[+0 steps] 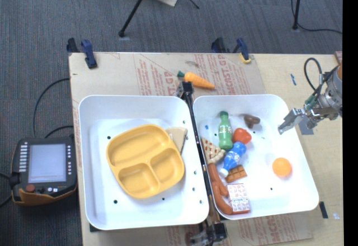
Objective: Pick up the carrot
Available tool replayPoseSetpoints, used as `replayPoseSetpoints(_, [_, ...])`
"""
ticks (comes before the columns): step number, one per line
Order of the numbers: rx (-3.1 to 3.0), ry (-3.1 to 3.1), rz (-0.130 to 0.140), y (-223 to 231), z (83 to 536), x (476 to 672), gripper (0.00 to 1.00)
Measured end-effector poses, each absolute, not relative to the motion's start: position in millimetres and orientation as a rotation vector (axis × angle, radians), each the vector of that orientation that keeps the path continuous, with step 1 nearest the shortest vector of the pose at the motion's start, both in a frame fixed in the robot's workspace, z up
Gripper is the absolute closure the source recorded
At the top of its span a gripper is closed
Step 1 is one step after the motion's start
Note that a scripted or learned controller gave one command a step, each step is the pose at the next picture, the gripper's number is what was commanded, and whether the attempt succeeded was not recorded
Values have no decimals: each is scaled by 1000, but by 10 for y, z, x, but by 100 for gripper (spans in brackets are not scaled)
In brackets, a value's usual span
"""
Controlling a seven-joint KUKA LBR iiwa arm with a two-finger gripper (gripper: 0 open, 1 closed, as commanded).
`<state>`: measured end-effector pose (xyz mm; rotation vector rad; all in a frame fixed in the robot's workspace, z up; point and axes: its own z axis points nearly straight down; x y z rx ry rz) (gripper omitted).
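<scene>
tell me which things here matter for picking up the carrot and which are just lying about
For the job:
carrot, on the bench behind the bins
claw, over the right bin's right edge

Lying about:
yellow tray in the left bin
green bottle
blue bottle
orange ball
tomato
sausages

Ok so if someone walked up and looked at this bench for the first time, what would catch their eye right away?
Probably the big yellow divided plate, which sits in the left bin. Next, the heap of toy food down the left side of the right bin, with a green bottle at its top and an orange ball lying apart. The carrot lies outside both bins on the bench behind them, far from the gripper at the right bin's right edge.
</scene>
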<state>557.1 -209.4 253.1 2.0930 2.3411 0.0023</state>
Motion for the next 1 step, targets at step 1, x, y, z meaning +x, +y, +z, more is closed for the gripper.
replayPoseSetpoints(1, [2328,2130,-7,-2105,1371,4912,0])
